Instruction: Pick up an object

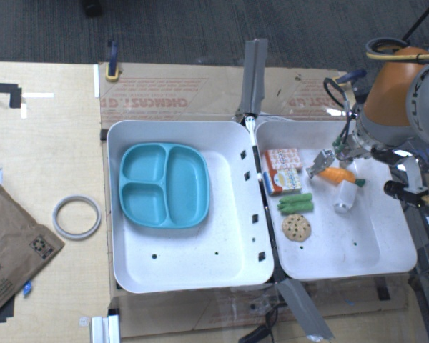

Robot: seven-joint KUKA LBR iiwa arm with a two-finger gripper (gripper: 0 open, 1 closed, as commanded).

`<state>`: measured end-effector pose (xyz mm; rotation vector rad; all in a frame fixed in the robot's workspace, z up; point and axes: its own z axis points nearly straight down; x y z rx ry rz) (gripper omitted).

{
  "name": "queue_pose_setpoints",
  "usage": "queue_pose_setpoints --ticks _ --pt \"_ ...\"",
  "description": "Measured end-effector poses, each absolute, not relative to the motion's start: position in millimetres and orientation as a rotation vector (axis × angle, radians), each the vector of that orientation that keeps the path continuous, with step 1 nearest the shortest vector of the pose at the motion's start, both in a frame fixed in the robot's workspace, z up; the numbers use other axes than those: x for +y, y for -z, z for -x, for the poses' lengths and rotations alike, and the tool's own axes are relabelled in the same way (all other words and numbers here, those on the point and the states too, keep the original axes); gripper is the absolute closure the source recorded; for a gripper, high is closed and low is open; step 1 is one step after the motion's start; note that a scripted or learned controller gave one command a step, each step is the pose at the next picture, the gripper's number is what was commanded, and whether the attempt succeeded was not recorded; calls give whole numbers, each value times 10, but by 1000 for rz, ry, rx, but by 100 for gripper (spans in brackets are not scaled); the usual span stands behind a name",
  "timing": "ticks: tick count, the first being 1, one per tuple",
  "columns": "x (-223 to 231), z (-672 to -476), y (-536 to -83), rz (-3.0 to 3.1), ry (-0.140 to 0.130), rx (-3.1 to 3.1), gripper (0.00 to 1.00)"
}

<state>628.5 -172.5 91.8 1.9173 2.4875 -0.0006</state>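
Two white bins sit side by side on the table (43, 134). Left bin (129, 263): blue divided plate (164, 185). Right bin (386, 252): snack box (283, 170), green beans (296, 204), orange carrot (339, 176), cookie (296, 228). Tool (327, 164) sits at the carrot's left end; can't tell how far open or whether it grips.
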Motion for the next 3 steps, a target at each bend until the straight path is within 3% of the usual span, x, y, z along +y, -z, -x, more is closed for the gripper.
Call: queue_pose_setpoints --ticks 1,2,3 --pt "-1732 -6289 -1012 -1920 0 2483 100" --pt "-1515 -6591 -2094 -2126 2 2312 100" --pt "-1353 -6592 -2826 -2178 2 2263 100"
